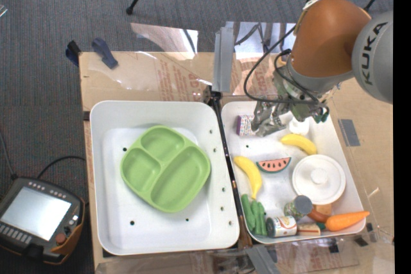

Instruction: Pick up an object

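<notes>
**Gripper low over top-left of the right bin, nothing gripped yet**

Fingers (263, 120) look slightly apart, w/ a sliver of white bin floor showing between them and nothing clamped. The gripper (264, 125) hangs in the upper left of the right bin (343, 157), just right of a small purple-and-white packet (243, 126) that sits against the bin's top-left wall. Close to it, maybe touching; can't say which.

Other candidates in that bin: a small banana (300, 142) right of the gripper, a watermelon slice (273, 165) below it, a longer banana (249, 175) lower left, a white lidded bowl (318, 179) centre-right. Along the bottom edge: green pods (254, 214), a small can (281, 226), a carrot (345, 221). Left bin (109, 138) holds a green divided plate (166, 167), well apart from the arm.

Judgement: packet is the likeliest target, approach stage, no lift yet.

What could go wrong:
- Packet is tight to the wall and corner, so a finger may land on the rim or wall instead of beside it → jaws close on air.
- Fingers sit off to the packet's right, not straddling it; closing here prob just nudges it further into the corner.
- Packet looks thin/flat, so pads may slide over the top.
- Small banana is near on the other side; a sideways correction could knock it.
</notes>
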`<state>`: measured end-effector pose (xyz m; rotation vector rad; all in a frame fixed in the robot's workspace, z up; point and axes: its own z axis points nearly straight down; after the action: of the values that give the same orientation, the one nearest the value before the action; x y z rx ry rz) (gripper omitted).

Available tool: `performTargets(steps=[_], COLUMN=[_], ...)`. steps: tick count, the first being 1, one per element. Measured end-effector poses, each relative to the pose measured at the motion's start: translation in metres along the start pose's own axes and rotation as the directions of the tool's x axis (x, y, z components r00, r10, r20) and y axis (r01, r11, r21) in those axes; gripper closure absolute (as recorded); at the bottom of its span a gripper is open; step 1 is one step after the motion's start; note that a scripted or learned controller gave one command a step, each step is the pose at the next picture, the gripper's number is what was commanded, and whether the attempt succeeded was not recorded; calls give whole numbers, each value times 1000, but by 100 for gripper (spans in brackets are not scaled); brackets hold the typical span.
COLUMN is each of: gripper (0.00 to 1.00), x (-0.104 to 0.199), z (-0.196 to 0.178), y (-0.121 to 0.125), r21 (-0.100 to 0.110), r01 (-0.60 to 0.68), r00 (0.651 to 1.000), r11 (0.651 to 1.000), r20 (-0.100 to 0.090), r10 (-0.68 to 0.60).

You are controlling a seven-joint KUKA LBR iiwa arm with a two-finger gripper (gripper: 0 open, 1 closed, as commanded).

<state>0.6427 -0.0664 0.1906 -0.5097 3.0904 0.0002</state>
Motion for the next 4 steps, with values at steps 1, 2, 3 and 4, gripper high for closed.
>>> performTargets(steps=[1, 2, 3, 4], gripper=[100, 100, 100, 0], x=[6, 99, 54, 53], z=[-44, -47, 61, 59], y=[-30, -107, -132, -133], r21=[1, 0, 4, 3], r01=[0, -55, -622, -621], r00=[1000, 998, 783, 783], r11=[1000, 998, 783, 783], r20=[-2, -8, -11, -7], r10=[0, 55, 622, 621])
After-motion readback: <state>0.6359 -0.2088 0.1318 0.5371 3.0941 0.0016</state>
